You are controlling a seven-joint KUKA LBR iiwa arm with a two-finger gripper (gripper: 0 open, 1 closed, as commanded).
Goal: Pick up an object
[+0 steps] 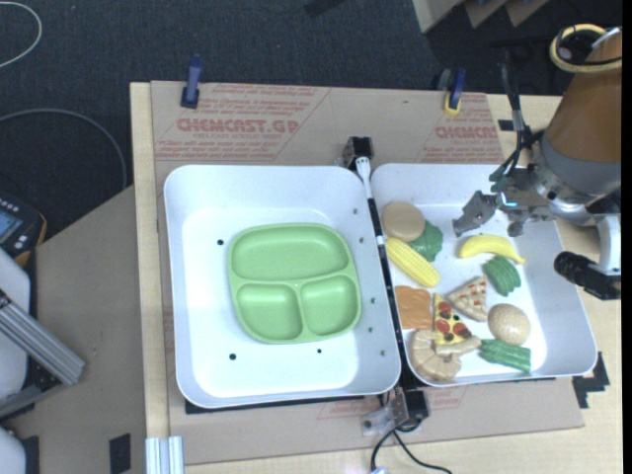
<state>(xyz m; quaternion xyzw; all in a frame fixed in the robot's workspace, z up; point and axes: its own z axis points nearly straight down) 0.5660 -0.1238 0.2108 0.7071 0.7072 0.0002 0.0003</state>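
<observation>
One banana [488, 248] lay in right bin [563, 309], just below gripper [491, 215]; gripper fingers spread wide, nothing between them. Same bin held one corn cob [411, 262], one burger [404, 219], two pizza slices [468, 297], one potato [508, 320], three green vegetables [505, 355]. Left bin [193, 294] held one green divided plate [293, 281]. Two bins on tabletop [94, 294].

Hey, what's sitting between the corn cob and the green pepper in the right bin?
In the camera view, the banana lies between the corn cob and the green pepper, just below the gripper.
</observation>
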